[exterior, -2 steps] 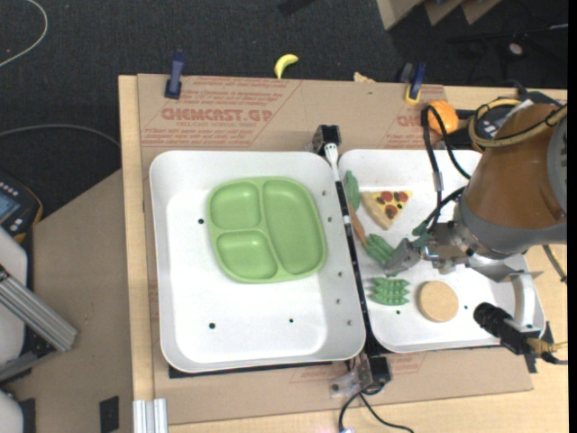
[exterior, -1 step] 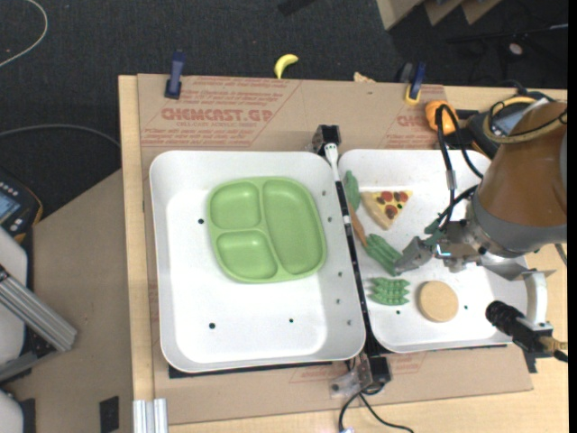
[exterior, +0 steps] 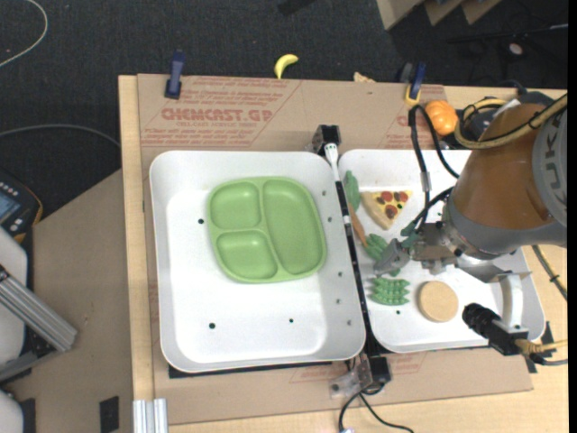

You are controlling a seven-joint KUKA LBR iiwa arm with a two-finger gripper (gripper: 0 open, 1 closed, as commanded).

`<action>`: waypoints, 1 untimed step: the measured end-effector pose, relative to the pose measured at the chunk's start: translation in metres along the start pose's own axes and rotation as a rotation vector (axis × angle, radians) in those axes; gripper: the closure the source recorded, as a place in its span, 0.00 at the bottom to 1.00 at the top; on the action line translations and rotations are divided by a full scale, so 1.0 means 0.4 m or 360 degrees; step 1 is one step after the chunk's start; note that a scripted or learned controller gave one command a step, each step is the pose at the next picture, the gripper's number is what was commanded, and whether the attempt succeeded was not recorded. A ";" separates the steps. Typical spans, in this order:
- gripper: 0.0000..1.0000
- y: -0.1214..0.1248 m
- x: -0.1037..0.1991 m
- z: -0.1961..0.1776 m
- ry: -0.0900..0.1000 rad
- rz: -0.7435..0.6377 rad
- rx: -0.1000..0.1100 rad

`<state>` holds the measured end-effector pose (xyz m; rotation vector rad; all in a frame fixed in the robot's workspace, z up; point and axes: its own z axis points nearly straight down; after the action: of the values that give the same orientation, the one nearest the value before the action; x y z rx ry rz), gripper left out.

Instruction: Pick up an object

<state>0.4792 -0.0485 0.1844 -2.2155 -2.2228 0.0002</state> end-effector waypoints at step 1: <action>0.00 0.012 0.130 -0.268 0.0000 -0.0008 -0.0024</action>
<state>0.4841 0.0031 0.2918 -2.2177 -2.2358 -0.0164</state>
